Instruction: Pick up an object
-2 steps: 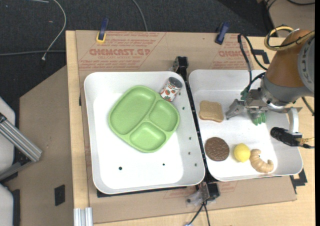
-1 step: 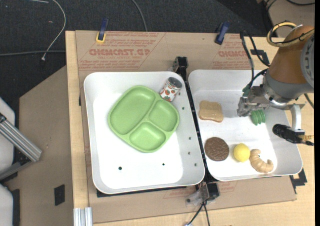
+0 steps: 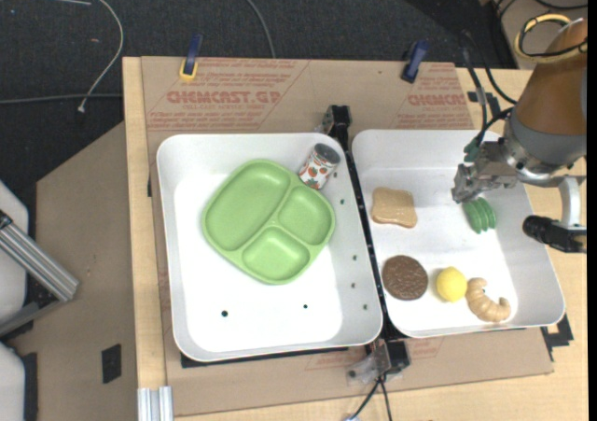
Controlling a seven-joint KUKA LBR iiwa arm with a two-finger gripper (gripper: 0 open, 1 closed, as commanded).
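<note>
In the right bin [image 3: 532, 260] lie a tan slice of bread [image 3: 394, 207], a round brown cookie [image 3: 405, 276], a yellow lemon [image 3: 451, 284], a tan croissant [image 3: 489, 300] and a small green ribbed item [image 3: 480, 216]. My gripper [image 3: 469, 182] hangs low over the bin's back right part, just above and behind the green item. Whether it touches the item I cannot tell. Nothing is visibly held.
The left bin [image 3: 187, 251] holds a green divided plate [image 3: 269, 219] and a small red-and-white can [image 3: 319, 165] lying at its back right corner. The arm's orange band [image 3: 552, 92] and grey wrist overhang the right bin's far right side. Cardboard [image 3: 224, 83] lies under both bins.
</note>
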